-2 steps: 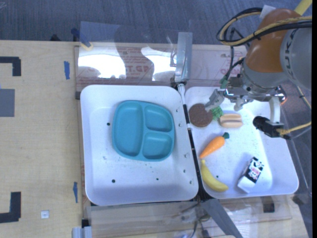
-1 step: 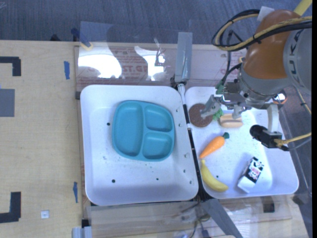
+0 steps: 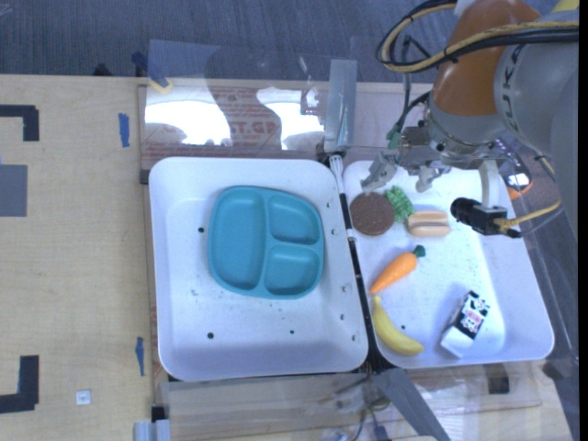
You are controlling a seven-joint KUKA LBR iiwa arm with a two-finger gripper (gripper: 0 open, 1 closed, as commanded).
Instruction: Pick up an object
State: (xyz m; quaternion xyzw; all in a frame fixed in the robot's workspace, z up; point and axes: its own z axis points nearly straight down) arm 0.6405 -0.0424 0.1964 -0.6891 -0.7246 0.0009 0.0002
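Observation:
My gripper [image 3: 401, 176] hangs over the far end of the right bin [image 3: 514, 274], its two fingers spread wide and open with nothing between them. Just below it lie a brown round patty [image 3: 372, 215], a small green leafy piece [image 3: 401, 202] and a hot dog bun [image 3: 428, 221]. Further toward the near side of the same bin are an orange carrot [image 3: 395, 271], a yellow banana [image 3: 395, 332] and a small black-and-white milk carton [image 3: 467, 323].
The left bin [image 3: 175, 274] holds a blue divided tray [image 3: 266, 242]. A raised divider [image 3: 351, 246] separates the two bins. A black part with cables [image 3: 482, 215] juts out on the arm's side, over the right bin's far right.

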